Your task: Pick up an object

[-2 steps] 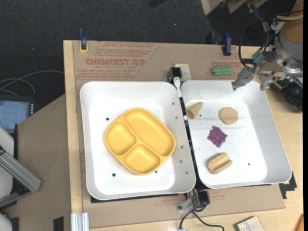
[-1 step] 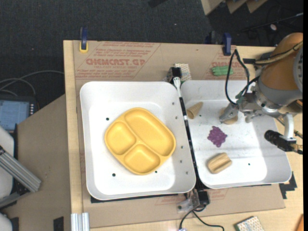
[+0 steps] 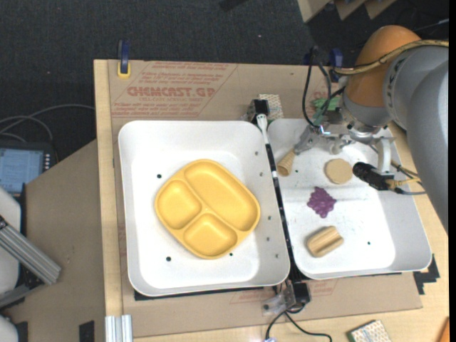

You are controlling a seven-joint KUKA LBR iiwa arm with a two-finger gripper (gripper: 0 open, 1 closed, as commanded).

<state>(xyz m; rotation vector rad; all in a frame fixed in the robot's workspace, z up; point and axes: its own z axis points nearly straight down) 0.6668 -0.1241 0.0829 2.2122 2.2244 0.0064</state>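
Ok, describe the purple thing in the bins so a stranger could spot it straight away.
Start at the right-hand white bin, the one without the yellow divided plate. Near its middle lies the purple object, a small lumpy cluster. It sits between a round tan disc above and a tan cylinder below; it is the only purple, bumpy item there.
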